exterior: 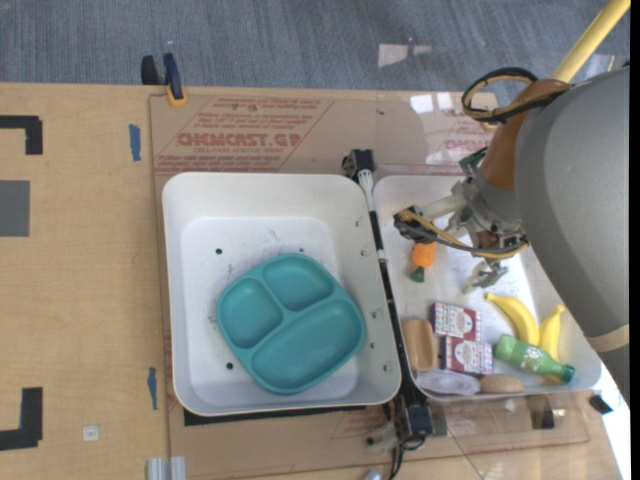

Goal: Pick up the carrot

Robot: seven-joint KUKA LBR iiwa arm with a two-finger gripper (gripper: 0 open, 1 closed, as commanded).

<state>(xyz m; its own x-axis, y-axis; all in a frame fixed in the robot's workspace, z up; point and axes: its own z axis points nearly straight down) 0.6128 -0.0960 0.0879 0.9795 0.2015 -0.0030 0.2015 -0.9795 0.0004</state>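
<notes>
Brown cardboard-covered bench (80, 298) under everything, marked with black tape squares along the left edge and blue tape bits near the sheet's border. Resting directly on it, two shallow white bins side by side: left bin (190, 268) toward the middle, right bin (575, 368) touching it along a shared black seam. At the far edge, a clear printed sheet (250, 133) with red lettering, pinned by a clamp (172, 78).

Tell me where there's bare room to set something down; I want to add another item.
Left bin: bare floor along the back and left walls, around the teal divided plate. Right bin: crowded in front with bananas, green bottle and boxes; the carrot sits mid-bin beside the arm.
</notes>
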